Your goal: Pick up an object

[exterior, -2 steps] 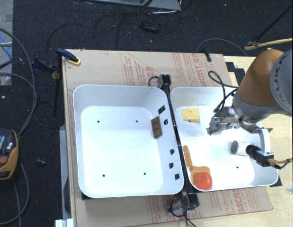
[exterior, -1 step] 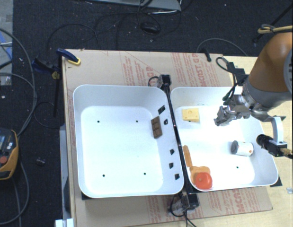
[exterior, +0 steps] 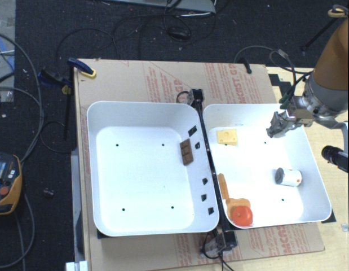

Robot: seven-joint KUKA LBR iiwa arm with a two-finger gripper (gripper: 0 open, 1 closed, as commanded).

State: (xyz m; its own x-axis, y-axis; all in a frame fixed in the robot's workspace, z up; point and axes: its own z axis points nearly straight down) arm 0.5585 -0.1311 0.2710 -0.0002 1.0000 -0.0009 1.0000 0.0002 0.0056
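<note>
Over the right bin's [exterior: 315, 168] upper right, the gripper [exterior: 275, 126] is hovering, finger state unclear; apparently approaching, it needs to descend onto an object.

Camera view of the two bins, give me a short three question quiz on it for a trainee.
1. True or false: the brown bar lies in the left bin.
2. Which item is nearest the hand? A) yellow block B) red ball C) white cylinder
3. Fill in: the red ball sits at the right bin's near-____ corner.

Key: 1 true; 2 A; 3 left.
</note>
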